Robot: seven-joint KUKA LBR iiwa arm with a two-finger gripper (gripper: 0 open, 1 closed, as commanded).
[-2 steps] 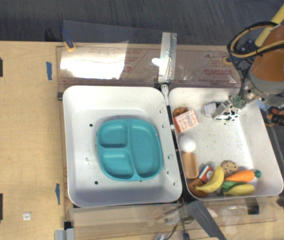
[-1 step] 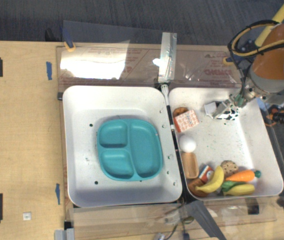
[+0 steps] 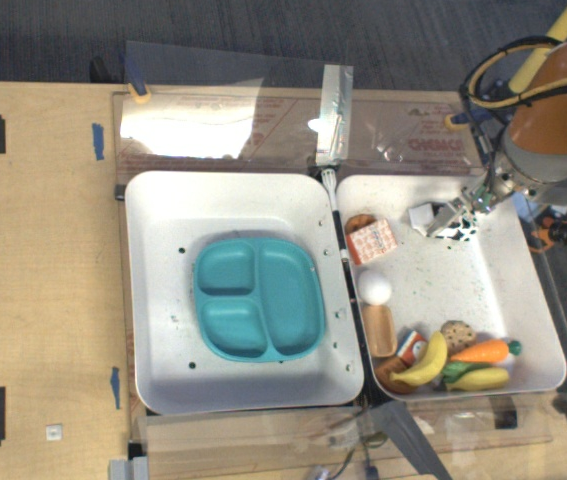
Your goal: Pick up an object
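The right bin [image 3: 523, 268] holds toy food. A red and white carton [image 3: 371, 239] lies at its left wall, with a white egg [image 3: 375, 290] below it and a tan bread roll [image 3: 379, 330] lower still. Along the front lie a banana [image 3: 426, 360], a cookie [image 3: 456, 333], an orange carrot [image 3: 484, 351] and a yellow piece [image 3: 479, 376]. My gripper [image 3: 456, 220] hangs low over the bin's far right part, about a carton's width to the right of the carton. A small black and white spotted piece [image 3: 462, 231] shows at its tip.
The left bin [image 3: 153, 218] holds a teal divided plate [image 3: 260, 298]. A clear plastic sheet [image 3: 203, 118] and a metal strip [image 3: 334, 118] lie behind the bins. The arm's orange band [image 3: 553, 83] and yellow cables [image 3: 508, 78] stand over the far right corner.
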